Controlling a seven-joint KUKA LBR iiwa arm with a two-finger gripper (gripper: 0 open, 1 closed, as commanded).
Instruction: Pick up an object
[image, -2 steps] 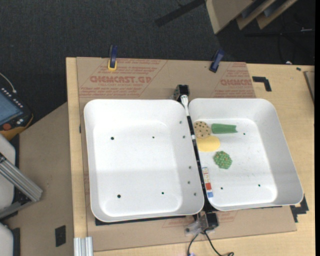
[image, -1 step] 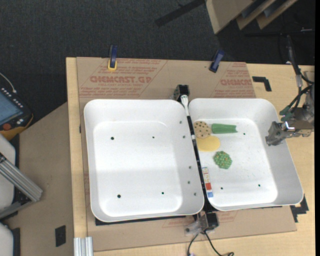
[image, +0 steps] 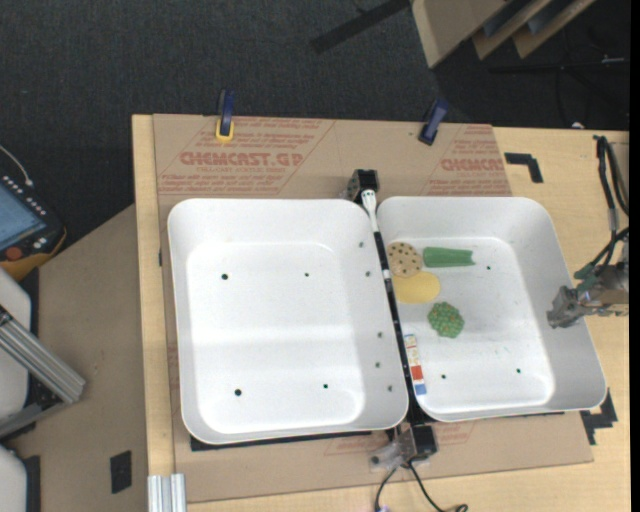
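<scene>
The hand (image: 562, 308) hovers at the right bin's (image: 530, 225) rim; I cannot tell its state. Cookie (image: 403, 259), lemon (image: 417, 288), green ball (image: 446, 320) and green wedge (image: 448, 257) cluster together, so a grasp may jostle neighbours.

Both bins (image: 190, 300) are looking like smooth, slightly glossy white plastic. The board (image: 300, 150) under them is showing matt brown cardboard with red print. The floor (image: 100, 60) is appearing dark and rough.
</scene>
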